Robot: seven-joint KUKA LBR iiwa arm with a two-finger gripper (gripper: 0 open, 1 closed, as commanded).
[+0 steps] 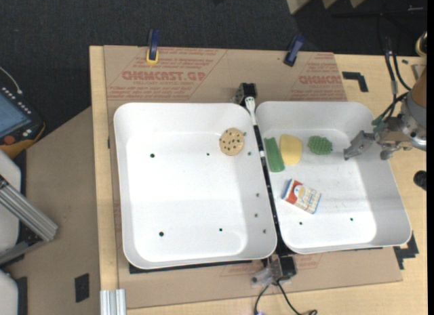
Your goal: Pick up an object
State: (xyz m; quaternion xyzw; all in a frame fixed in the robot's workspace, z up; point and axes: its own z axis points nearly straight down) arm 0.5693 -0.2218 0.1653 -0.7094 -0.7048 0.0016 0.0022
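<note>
Two shallow white bins sit side by side on a cardboard-covered desk [203, 70]. The left bin [135, 171] holds a single round cookie [232, 141], tan with dark chips, lying flat near the bin's upper right corner, close to the divide between the bins.

The right bin [380, 212] carries four things. A long green block [274, 154] lies along the bin's left wall, its length running roughly from the far side toward the near side. Touching it on its right is a pale yellow piece [291, 150], rounded at the top and flatter below. Well to the right of that, apart from it, sits a small bumpy green lump [319, 145] with a rough, knobbly surface. Nearer the camera, toward the middle of the bin floor, lies a small flat packet [301, 196], tilted, mostly white with red and blue on its left end.

The gripper [358, 147] hangs at the right bin's upper right area, reaching in from the right edge, near the bumpy green lump but not touching it. Nothing shows between the fingers; whether they are spread or pressed together cannot be told at this angle. A grey part of the arm [413, 120] sits over the bin's right rim.
</note>
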